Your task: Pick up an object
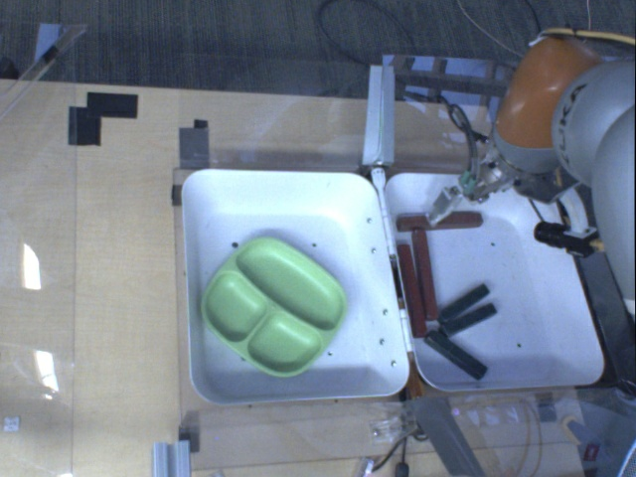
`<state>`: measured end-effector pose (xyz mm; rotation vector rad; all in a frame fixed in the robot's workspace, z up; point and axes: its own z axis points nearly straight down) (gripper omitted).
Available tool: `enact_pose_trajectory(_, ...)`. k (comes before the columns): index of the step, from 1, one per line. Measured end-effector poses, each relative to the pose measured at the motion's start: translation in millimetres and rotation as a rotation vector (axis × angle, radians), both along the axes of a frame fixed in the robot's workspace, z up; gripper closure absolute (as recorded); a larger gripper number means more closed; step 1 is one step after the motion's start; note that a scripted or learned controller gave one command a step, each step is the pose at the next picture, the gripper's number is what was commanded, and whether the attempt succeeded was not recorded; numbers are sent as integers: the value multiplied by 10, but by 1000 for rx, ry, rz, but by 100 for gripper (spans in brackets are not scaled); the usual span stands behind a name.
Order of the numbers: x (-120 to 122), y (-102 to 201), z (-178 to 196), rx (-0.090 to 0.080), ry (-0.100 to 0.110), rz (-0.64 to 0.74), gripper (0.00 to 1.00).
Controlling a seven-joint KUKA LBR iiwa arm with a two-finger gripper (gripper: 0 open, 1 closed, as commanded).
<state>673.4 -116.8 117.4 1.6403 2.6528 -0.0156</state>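
Likeliest target: the dark red-brown bar [440, 223] lying crosswise near the back of the right bin [556, 366], just beside the gripper [449, 203]. Nothing is seen between the gripper's tips; whether they are spread or closed cannot be told from this angle, so no hold is claimed. Two more red-brown bars [420, 281] lie lengthwise against the bin's left wall, one end meeting the crosswise bar to form an L, probably wherever they came to rest. Toward the front sit three black bars [463, 311], two roughly parallel and one angled [457, 355] below them, touching or nearly so. The arm [556, 97] comes in from the right, orange band above the wrist, leaning over the back corner. Judgement: the crosswise bar has open floor on its front side, but the back wall and the divider between the bins crowd it; a descent there risks clipping the rim. The middle and right of this bin offer bare floor. The left bin [209, 207] holds a green divided plate [274, 304], well apart from the arm.
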Motion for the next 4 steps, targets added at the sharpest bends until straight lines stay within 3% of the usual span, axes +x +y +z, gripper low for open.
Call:
enact_pose_trajectory(3, 0, -39, -141, 22, 7, -13, 0)
enact_pose_trajectory(4, -15, 34, -147, 4, 4, -11, 0)
